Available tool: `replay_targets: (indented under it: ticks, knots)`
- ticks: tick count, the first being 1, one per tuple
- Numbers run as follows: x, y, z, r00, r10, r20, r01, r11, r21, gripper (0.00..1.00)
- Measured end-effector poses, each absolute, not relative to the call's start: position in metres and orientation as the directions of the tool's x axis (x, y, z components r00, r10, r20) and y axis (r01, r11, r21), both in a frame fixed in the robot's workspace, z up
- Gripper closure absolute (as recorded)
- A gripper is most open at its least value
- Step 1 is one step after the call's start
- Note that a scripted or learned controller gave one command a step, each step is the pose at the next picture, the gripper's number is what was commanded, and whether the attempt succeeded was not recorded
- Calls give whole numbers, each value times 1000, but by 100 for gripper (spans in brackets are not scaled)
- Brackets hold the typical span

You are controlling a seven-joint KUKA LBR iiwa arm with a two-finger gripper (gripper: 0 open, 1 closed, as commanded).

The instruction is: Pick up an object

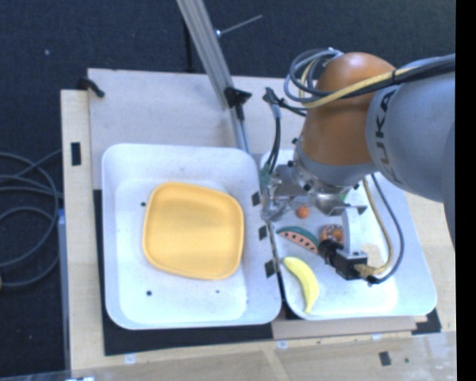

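Nearest to us, at the front of the right bin (pixel 416 292), lies a yellow banana (pixel 303 282). It is close to the wall that this bin shares with the left bin (pixel 123 292), and its length runs from the front toward the back. Nothing is touching it.

Just behind the banana we see a curved green and red piece (pixel 298 237), flat on the white floor of the bin. To the right of it there is a small brown and orange thing (pixel 332 232), too small for us to name. A little further back, a small orange ball (pixel 302 211) sits very near the pincer (pixel 295 201).

The pincer is low over the back left part of the right bin, above these small things. We cannot tell if it is open or closed, and we see nothing held in it.

In the left bin a yellow plate (pixel 193 230) with rounded corners lies flat near the middle, well apart from the pincer.

Above the pincer stands the wide orange band (pixel 341 109) of the grey arm (pixel 412 133), which comes in from the right. Further back on the tabletop (pixel 79 133), a slanted aluminium post (pixel 210 50) rises between the two bins.
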State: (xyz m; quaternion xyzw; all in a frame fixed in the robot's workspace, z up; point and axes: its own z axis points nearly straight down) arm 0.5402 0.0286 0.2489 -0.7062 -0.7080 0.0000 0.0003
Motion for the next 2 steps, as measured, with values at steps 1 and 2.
replay_targets:
  ticks: [1, 2]
  knots:
    - [518, 77, 234, -3, 1000, 1, 1000, 3, 0, 100]
    - [519, 75, 235, 0, 1000, 0, 1000, 0, 1, 0]
